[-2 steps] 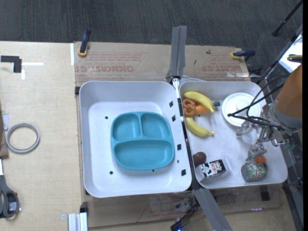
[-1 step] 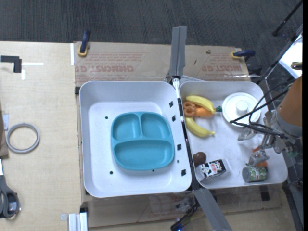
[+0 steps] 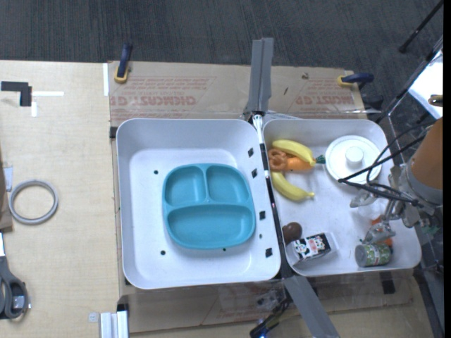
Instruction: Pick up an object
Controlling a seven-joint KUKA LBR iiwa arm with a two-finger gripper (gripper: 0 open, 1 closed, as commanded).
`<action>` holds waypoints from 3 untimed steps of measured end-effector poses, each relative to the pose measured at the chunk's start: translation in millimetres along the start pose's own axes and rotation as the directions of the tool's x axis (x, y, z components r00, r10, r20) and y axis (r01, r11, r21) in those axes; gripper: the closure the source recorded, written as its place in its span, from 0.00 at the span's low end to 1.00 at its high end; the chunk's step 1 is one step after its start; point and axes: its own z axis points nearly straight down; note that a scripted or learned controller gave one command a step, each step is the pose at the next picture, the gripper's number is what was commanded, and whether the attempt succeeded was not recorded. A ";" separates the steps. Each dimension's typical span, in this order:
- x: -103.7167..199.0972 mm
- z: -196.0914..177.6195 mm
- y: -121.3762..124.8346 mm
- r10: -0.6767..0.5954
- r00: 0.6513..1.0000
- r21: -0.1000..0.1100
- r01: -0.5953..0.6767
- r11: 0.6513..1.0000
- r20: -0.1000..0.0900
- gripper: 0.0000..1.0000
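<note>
Left bin [image 3: 134, 210] holds a blue divided plate [image 3: 208, 206]. Right bin [image 3: 331, 129] holds two bananas [image 3: 294, 150], a carrot [image 3: 290, 163], a white lid [image 3: 352, 158], a carton [image 3: 311, 246] and a can [image 3: 373, 254] — gripper [image 3: 380, 217] above the can.

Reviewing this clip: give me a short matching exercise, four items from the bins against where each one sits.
Things:
1. blue divided plate
2. white round lid
3. small can
4. bananas

Places:
A. near right corner of the right bin
B. middle of the left bin
C. far part of the right bin, toward its right side
D. right bin, along the wall shared with the left bin

Pairs: 1-B, 2-C, 3-A, 4-D
</note>
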 end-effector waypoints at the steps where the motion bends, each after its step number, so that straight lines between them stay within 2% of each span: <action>1: 5.6 -1.4 0.7 0.026 1.000 0.002 -0.026 1.000 0.006 0.00; 2: -0.3 2.2 -0.8 0.052 0.999 -0.002 -0.052 0.999 -0.007 0.00; 3: -1.3 2.8 -0.7 0.043 0.999 -0.002 -0.043 0.999 -0.010 0.00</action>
